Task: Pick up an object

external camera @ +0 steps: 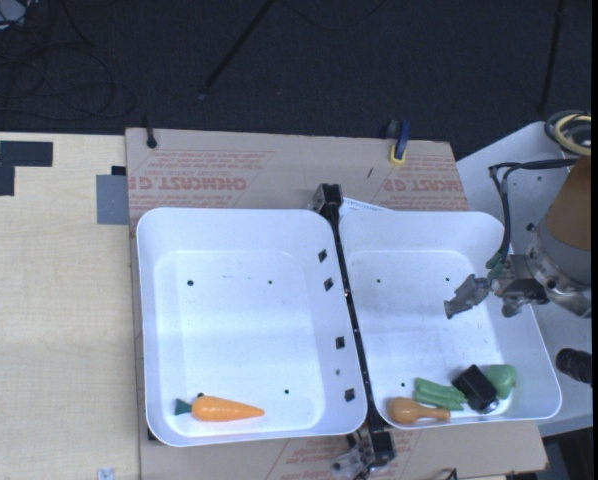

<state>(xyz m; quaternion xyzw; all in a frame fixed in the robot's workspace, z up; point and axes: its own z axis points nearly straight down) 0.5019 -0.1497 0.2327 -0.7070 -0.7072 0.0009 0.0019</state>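
My gripper (487,303) hovers over the right side of the right bin (409,238), coming in from the right edge. Its two fingers stand apart, open, with nothing between them. Below it, at the bin's front right corner, lies a cluster: a black block (476,388), a green pod-shaped toy (437,393), a second green piece (503,375) and an orange pear-shaped toy (416,411). An orange carrot (227,409) with a green top lies in the front left corner of the left bin (229,228), far from the gripper.
A black divider bar (341,308) runs between the two bins. Both bins rest on a cardboard sheet (279,173) with a blue-and-yellow clamp (399,140) at its back edge. Cables and grey hardware (519,183) sit to the right of the right bin.
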